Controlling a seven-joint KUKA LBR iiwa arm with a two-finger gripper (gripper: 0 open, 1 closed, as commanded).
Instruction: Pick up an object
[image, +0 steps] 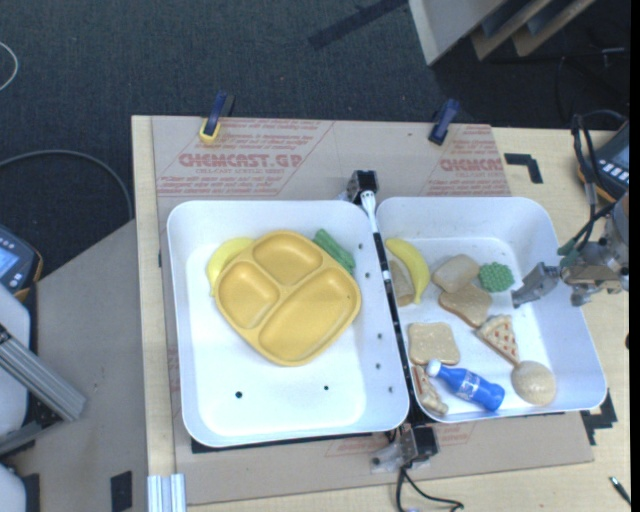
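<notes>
Hand (535, 285) hanging over right bin (560, 225), near its right wall; finger spread cannot be told. Nothing showing between the fingers. Objects lying in the right bin: blue bottle (470, 386), green broccoli piece (495, 276), pizza slice (500, 338), banana (408, 262). Yellow divided plate (288, 296) sitting in left bin (200, 400).

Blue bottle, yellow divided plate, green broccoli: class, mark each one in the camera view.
Blue bottle (472, 386): camera view, middle of its body.
Yellow divided plate (288, 297): camera view, ridge between compartments.
Green broccoli (495, 276): camera view, top of its head.
</notes>
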